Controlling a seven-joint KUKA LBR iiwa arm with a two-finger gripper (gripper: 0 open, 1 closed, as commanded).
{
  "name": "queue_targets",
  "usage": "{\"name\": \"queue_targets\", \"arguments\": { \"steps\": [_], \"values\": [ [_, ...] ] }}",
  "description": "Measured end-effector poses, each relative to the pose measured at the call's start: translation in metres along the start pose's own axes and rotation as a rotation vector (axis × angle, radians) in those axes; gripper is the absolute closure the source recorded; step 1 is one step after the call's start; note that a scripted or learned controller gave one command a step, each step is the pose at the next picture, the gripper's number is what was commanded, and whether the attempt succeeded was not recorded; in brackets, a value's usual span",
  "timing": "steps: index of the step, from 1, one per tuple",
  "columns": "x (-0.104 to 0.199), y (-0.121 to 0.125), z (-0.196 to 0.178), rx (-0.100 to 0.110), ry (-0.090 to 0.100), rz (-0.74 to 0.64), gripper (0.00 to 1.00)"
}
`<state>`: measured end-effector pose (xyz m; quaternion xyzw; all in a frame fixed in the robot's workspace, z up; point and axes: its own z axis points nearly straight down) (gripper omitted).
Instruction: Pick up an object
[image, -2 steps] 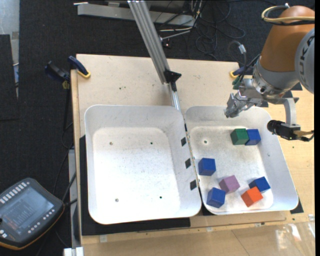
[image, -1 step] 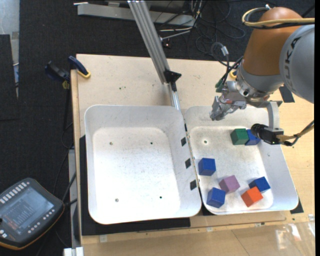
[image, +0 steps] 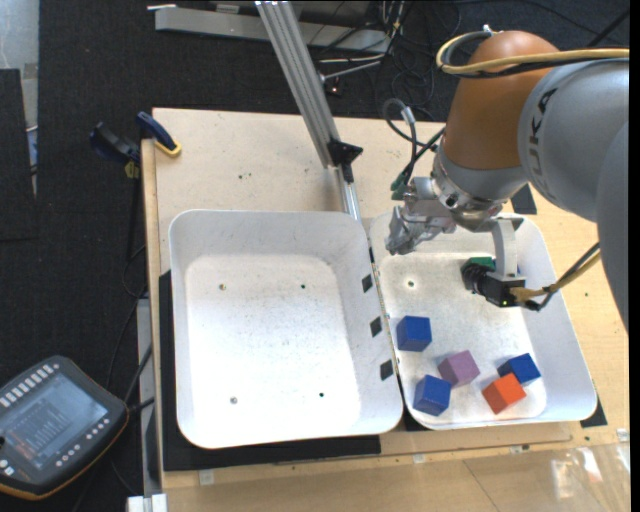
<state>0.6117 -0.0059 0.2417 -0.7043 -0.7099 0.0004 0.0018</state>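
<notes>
Several small cubes lie in the right bin (image: 560, 300): a blue cube (image: 414, 333) near the bin's left side, a purple cube (image: 460, 367), another blue cube (image: 432, 394) at the front, an orange cube (image: 504, 392) and a third blue cube (image: 520, 369) touching it. My gripper (image: 405, 238) hangs over the far left corner of the right bin, well behind the cubes and apart from all of them. Nothing shows in it.
The left bin (image: 190, 250) sits beside the right one, their rims meeting in the middle. A slanted metal pole (image: 305, 80) rises behind the bins. A black and green fixture (image: 490, 278) hangs below the wrist. A teach pendant (image: 50, 425) lies at front left.
</notes>
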Motion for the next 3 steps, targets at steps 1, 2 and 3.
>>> {"name": "queue_targets", "arguments": {
  "steps": [1, 2, 3],
  "values": [
    [0.05, -0.025, -0.007, -0.001, 0.0, 0.0, 1.0],
    [0.085, -0.053, 0.011, 0.001, -0.001, 0.001, 1.0],
    [0.083, -0.052, 0.01, -0.002, -0.002, 0.009, 0.0]
  ]
}}
